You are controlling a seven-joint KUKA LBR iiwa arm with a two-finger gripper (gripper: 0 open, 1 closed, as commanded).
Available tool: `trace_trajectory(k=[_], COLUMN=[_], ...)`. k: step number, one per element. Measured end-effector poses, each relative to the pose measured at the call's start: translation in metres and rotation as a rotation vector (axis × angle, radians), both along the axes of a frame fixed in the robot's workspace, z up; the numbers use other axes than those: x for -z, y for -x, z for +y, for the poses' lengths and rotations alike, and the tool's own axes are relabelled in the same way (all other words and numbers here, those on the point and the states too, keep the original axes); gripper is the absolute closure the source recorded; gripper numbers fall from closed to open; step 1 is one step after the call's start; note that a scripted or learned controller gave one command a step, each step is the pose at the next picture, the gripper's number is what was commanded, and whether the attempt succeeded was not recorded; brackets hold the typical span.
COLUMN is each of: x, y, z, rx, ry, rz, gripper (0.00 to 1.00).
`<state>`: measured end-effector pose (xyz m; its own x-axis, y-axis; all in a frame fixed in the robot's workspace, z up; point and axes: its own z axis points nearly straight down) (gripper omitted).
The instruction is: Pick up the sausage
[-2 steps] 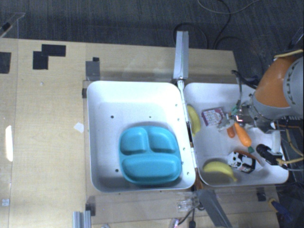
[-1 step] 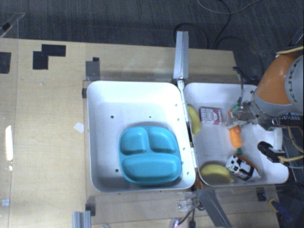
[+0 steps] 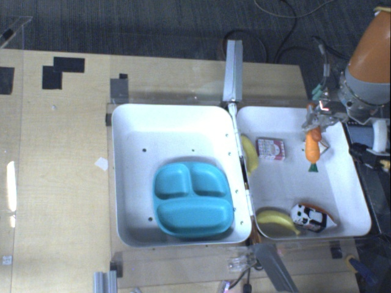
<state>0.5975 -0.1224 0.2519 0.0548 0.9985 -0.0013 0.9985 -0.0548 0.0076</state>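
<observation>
One small packet (image 3: 270,149), print unreadable.

We are looking at the arm (image 3: 366,72) along the right side of the camera view, and we are seeing a broad, rounded orange shell (image 3: 374,50) forming its upper visible part, smooth and slightly glossy. Below that shell we are noticing a grey metallic ring (image 3: 360,93) wrapping the wrist, paler along its lower rim. Thin dark cables (image 3: 322,57) are running beside the wrist. We are making out small teal fittings (image 3: 317,91) at the wrist's left side, and a tiny red glow is showing just below them. The gripper (image 3: 317,119) is appearing as slim, pale metal parts, too small for finer detail.
</observation>
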Motion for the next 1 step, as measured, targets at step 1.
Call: trace_trajectory(k=[1], x=[-0.0365], y=[0.0039], z=[0.0633], rx=[0.218], ry=[-0.002], rz=[0.001], gripper=[1.0])
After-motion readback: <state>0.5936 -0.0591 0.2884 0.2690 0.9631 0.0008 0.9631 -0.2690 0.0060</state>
